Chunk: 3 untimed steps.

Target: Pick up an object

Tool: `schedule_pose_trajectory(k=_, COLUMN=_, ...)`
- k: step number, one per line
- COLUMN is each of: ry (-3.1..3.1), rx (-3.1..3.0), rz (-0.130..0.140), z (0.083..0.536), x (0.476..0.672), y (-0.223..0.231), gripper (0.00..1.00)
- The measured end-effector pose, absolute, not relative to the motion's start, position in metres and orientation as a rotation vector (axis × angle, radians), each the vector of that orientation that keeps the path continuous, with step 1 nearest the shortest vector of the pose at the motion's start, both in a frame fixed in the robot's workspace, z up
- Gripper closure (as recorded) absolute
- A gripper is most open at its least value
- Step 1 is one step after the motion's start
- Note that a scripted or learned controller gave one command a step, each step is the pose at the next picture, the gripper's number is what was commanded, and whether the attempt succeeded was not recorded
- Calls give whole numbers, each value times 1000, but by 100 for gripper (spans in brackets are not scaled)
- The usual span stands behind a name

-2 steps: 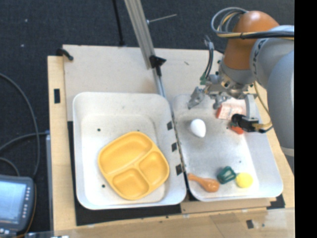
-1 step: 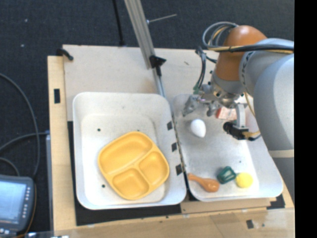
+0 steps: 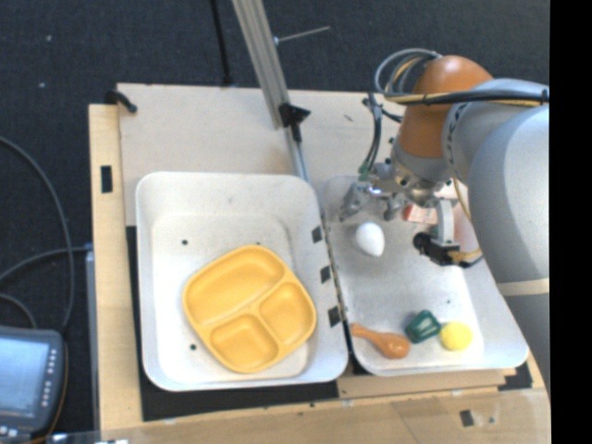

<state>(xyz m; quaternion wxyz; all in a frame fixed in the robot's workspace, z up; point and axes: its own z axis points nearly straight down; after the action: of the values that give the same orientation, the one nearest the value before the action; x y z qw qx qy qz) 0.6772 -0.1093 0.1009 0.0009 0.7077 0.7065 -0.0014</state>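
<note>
Nearest you in the right white bin (image 3: 481, 336) lie an orange-brown spoon-like piece (image 3: 381, 339), a dark green block (image 3: 423, 326) and a small yellow ball (image 3: 455, 337). The left bin (image 3: 157, 211) holds a yellow three-compartment tray (image 3: 248, 307). Farther back, a white egg-shaped object (image 3: 370, 240) rests just below the claw (image 3: 388, 200); its opening you cannot tell.

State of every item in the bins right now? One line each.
Yellow tray: flat in left bin, right side up.
White egg: loose on right bin floor, just below the gripper.
Orange spoon: lying at right bin's near edge.
Green block: on bin floor, beside the yellow ball.
Yellow ball: at rest, near corner.
</note>
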Motion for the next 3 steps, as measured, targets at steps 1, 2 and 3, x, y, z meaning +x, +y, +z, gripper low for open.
schedule_pose_trajectory(k=1, ry=2216, rx=2220, rz=-1, z=114, x=678, y=-110, gripper=100)
schedule_pose_trajectory(k=2, ry=2220, rx=2214, rz=9, z=178, x=685, y=-111, gripper=100)
schedule_pose_trajectory(k=3, ry=2221, rx=2214, rz=7, z=226, x=682, y=-107, gripper=100)
